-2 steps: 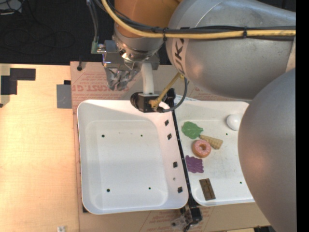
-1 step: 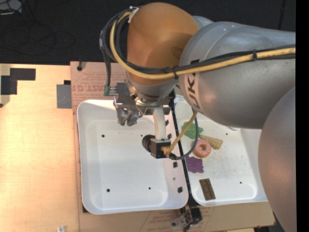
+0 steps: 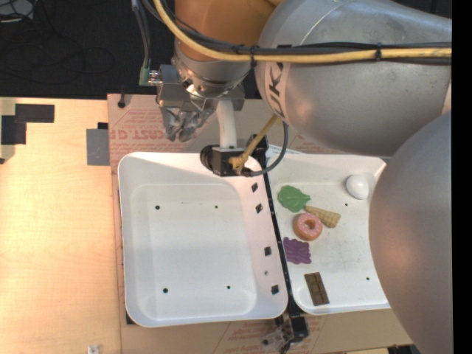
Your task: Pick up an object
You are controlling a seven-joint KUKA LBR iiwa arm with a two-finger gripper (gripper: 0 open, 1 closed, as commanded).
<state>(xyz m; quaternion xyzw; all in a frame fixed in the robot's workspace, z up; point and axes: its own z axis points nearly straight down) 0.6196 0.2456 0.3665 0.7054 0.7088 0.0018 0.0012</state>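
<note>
The gripper [image 3: 183, 126] hangs above the far left corner of the left bin [image 3: 140, 198], over the brown cardboard sheet [image 3: 133, 127] just beyond the bin's far rim. Whether it is open or shut cannot be told; nothing can be seen held in it. A white post and a black fitting with a yellow cable [image 3: 254, 144] sit at the far end of the divide between the two bins.

The objects all lie in the right bin [image 3: 346, 297], well apart from the gripper: a green leaf-shaped piece [image 3: 293, 197], a pink-iced doughnut [image 3: 307, 227] just near of it, a tan cone-shaped piece [image 3: 325, 216] touching the doughnut's right side, a purple piece [image 3: 296, 251] near of the doughnut, a small brown rectangular block [image 3: 316, 288] nearer still, and a white ball [image 3: 357, 186] toward the far right.

The grey arm [image 3: 346, 72] fills the upper right and covers the right bin's far and right edges. What the purple piece depicts is hard to make out.
</note>
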